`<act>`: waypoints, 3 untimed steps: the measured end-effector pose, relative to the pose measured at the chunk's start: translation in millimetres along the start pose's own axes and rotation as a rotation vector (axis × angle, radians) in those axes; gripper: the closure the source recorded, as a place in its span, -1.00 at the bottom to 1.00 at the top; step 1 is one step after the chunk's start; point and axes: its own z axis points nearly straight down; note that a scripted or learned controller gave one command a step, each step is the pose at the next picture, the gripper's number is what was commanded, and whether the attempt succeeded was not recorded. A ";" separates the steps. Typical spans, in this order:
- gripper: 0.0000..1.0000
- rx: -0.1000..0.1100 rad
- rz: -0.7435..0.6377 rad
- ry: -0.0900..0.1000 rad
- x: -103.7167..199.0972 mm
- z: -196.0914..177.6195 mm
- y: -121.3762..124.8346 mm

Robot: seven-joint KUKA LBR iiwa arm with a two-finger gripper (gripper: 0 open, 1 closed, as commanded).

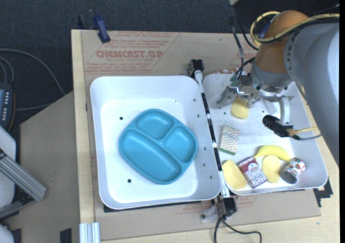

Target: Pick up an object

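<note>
My gripper (253, 104) hangs low over the back of the right bin (318, 180), its fingers (225, 98) spread open. A pale yellow lump (240, 109) lies in the bin just beneath it, closer to the left finger, and is not gripped. Toward the front of this bin lie a patterned card box (230, 139), a yellow banana-like piece (274, 153), a yellow wedge (230, 174), a red-and-white packet (252, 172) and a small printed can (292, 169).
The left bin (102, 96) holds a blue divided plate (157, 145). The divider between the bins (209, 129) runs just left of the gripper. The grey arm with its orange band (285, 26) covers the right bin's back right corner.
</note>
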 end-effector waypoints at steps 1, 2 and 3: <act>1.00 -0.002 -0.001 -0.002 -0.3 -10.6 0.7; -1.00 -0.002 -0.001 -0.002 -0.2 -10.4 0.5; 1.00 -0.004 -0.001 -0.003 -0.3 -20.7 1.1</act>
